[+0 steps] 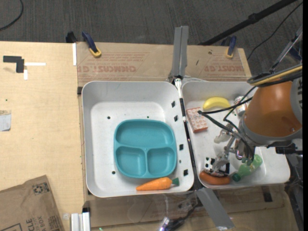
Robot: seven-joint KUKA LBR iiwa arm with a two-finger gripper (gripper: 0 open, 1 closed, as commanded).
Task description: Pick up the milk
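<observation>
A small red-and-white carton (196, 119), which I take for the milk, lies flat at the left side of the right bin (274, 174), close to the divider. My gripper (224, 161) hangs low near that bin's front, well in front of and to the right of the carton and apart from it. Right under the gripper is a small black-and-white object (208, 164), partly hidden, and I cannot make out what it is. The arm's orange band (272, 110) covers the bin's right part.
A yellow banana (216, 102) lies at the right bin's back. A brown-red sausage (214, 178) and a green bottle (248, 167) lie at its front. The left bin (96, 129) holds a teal divided plate (145, 148) and an orange carrot (155, 184).
</observation>
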